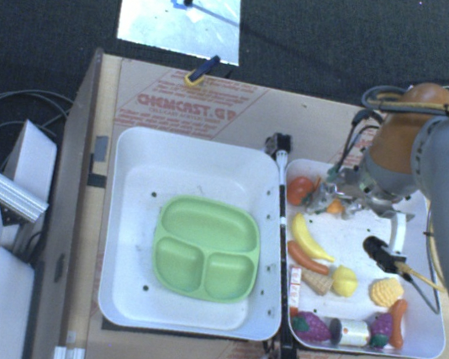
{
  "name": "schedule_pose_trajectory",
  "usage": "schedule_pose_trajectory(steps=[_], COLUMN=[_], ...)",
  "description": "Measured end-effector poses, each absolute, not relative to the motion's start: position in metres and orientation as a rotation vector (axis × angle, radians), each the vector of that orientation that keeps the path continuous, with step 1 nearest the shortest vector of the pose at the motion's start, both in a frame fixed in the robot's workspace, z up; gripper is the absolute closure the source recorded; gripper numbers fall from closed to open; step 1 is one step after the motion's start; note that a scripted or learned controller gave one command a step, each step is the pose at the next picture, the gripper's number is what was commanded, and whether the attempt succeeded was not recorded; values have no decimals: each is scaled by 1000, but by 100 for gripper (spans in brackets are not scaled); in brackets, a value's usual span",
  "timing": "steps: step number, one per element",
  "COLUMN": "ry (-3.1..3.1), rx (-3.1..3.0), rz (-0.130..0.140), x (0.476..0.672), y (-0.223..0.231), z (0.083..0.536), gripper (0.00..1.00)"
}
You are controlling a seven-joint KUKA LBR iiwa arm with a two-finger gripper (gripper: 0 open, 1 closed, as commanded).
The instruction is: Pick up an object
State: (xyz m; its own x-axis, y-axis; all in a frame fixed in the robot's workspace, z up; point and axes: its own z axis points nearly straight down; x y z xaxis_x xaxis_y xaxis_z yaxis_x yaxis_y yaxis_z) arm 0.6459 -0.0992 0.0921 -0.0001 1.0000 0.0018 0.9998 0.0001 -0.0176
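Camera view: the gripper is down at the far end of the right bin, beside a tomato.
Whether its claw is open or holding anything cannot be told; something small and orange shows right under it. Toy foods lie in this bin: a banana, a carrot, a lemon and grapes. A green divided plate sits in the left bin.
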Motion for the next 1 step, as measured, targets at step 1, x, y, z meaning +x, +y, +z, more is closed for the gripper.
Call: schedule_pose_trajectory(steps=[1], ry=[-2230], rx=[-2217], rz=[-7], x=[604], y=[-41], z=[186], gripper=[100])
